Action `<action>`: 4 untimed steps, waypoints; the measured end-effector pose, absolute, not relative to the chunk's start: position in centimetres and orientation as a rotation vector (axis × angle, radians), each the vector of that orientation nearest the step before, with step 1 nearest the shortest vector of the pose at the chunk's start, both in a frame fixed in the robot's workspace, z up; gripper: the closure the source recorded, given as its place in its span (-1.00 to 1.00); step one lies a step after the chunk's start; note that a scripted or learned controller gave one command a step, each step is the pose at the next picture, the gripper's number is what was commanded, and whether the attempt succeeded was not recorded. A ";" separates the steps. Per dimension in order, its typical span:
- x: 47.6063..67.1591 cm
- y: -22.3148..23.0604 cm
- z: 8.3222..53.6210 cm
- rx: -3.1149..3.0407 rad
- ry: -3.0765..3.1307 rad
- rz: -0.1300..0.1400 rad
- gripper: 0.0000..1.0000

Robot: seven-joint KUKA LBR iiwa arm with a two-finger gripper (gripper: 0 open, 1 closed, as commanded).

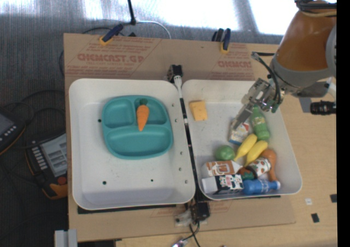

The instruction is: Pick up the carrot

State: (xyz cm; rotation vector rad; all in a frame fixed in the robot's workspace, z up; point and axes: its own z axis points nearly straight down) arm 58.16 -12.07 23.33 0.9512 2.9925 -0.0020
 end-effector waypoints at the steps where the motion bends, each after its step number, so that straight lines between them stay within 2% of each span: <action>1: 53.6 -18.4 23.1 0.355 3.122 -0.001 -1.00; 2: 56.2 -18.0 14.5 -0.204 3.136 0.003 -1.00; 3: 56.8 -21.1 11.9 -0.592 3.085 0.002 -1.00; 4: 57.0 -21.1 12.9 -0.587 3.081 0.004 1.00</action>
